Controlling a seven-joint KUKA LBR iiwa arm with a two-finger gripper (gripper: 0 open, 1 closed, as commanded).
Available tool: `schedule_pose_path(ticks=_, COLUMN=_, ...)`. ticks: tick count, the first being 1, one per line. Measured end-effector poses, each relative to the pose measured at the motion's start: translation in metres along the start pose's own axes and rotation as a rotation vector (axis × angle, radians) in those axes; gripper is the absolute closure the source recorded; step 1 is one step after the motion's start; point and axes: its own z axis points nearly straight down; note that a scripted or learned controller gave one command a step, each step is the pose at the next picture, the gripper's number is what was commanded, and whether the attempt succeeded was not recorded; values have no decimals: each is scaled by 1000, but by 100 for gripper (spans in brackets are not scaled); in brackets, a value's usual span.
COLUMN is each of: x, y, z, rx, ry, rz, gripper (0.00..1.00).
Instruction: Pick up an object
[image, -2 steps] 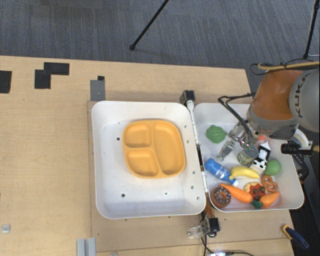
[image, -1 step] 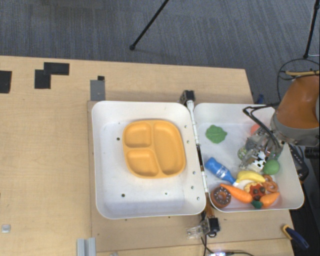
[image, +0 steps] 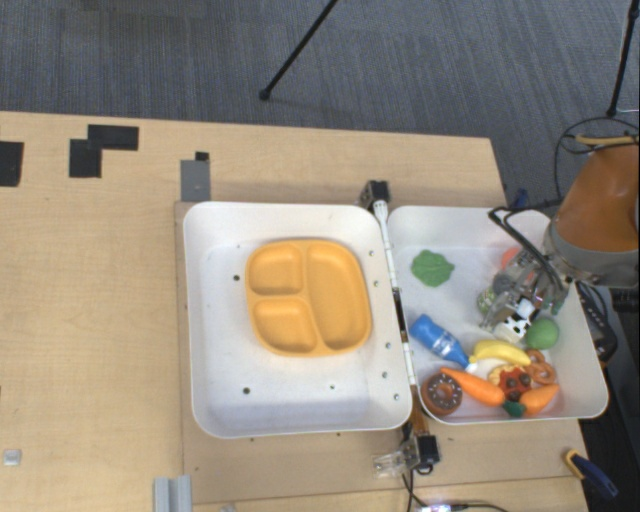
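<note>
Toys heaped just below jaws (image: 515, 310) in right bin (image: 470, 235), banana (image: 500, 352), carrot (image: 478, 387), blue bottle (image: 438, 340) lower left, green leaf (image: 432, 268) farther left, jaw state unclear, yellow tray (image: 305, 297) well left.

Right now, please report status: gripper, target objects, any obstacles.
Gripper low in right bin, over the toy pile, grip unclear. Banana, green ball, blue bottle, carrot crowded together. Orange plate alone in left bin.
</note>
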Motion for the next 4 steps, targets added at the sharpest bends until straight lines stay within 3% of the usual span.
schedule_pose_path(ticks=1, x=0, y=68, z=-49, rx=1, ry=7, rz=62, gripper=100)
schedule_pose_path(ticks=2, x=-1, y=-21, z=-44, rx=5, ry=8, rz=-30, gripper=100)
schedule_pose_path(ticks=3, x=36, y=36, z=-87, rx=1, ry=7, rz=-164, gripper=100)
schedule_pose_path(ticks=4, x=59, y=35, z=10, rx=0, ry=5, rz=-424, gripper=100)
